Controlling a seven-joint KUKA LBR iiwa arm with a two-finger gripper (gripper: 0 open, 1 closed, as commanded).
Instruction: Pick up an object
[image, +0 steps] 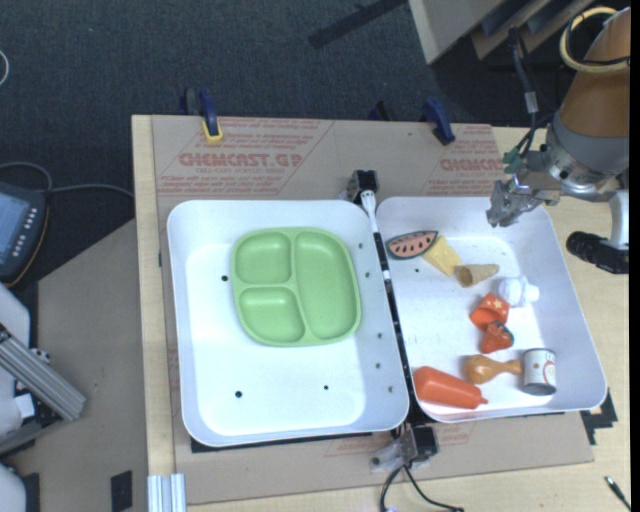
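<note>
You've got the gripper (506, 208) hovering over the right bin's (570, 300) far corner, jaws too small to call, while the watermelon slice (412, 243) lies well left of it, so a straight drop grabs bare plastic or clips the bin wall.

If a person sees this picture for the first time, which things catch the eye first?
First comes the pale green divided plastic plate, lying alone in the left white bin. Next is the cluster of toy food in the right white bin, where the bright orange plastic carrot near the front edge stands out. The grey gripper hangs above that bin's far right corner.
</note>
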